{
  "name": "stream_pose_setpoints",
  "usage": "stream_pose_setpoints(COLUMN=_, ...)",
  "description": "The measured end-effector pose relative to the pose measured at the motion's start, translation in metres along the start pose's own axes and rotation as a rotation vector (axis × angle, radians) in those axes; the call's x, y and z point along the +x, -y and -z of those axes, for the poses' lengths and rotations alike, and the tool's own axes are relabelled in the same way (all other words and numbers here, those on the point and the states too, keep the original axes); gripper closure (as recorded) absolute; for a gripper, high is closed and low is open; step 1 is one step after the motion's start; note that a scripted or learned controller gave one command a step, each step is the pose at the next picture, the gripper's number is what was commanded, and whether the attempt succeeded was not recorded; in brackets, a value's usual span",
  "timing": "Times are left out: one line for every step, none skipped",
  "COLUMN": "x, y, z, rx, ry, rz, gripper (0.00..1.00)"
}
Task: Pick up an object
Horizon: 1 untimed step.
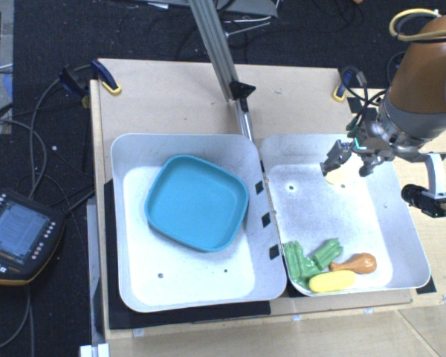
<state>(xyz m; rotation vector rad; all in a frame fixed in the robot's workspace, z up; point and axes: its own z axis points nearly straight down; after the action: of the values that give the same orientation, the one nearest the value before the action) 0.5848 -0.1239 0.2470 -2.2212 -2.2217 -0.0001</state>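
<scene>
The blue plate [197,213] is lying in the left bin [126,155]. At five o'clock in the right bin [401,222], light, stiff, slippery toy vegetables [312,259] are clustering; grasping mid-body seems best. The tool [348,162] is hovering open, empty.

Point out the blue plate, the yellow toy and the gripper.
blue plate [197,213]: camera view, centre of its flat bottom, left bin.
yellow toy [331,281]: camera view, middle of its body, right bin's near corner.
gripper [351,161]: camera view, midway between its fingertips, open.
</scene>
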Motion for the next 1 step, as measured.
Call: stream_pose_setpoints(x=0.0, y=0.0, z=-0.0001, rx=0.0, ry=0.0, rz=0.0, gripper=0.0)
